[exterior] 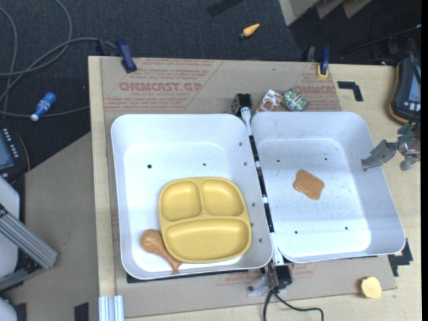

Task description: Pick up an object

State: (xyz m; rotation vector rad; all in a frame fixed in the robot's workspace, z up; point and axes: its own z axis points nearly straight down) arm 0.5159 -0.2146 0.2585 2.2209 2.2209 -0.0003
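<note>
Two white bins sit side by side. The right bin (354,146) has a small brown piece (309,184) near its middle. The gripper (391,154) hangs at that bin's right rim, and I cannot tell its state. The left bin (134,152) holds a yellow tray (204,219).

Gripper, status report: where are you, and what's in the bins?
Gripper at right bin edge, holding nothing. Brown piece lies alone mid-bin. Yellow tray, drumstick in left bin.
</note>
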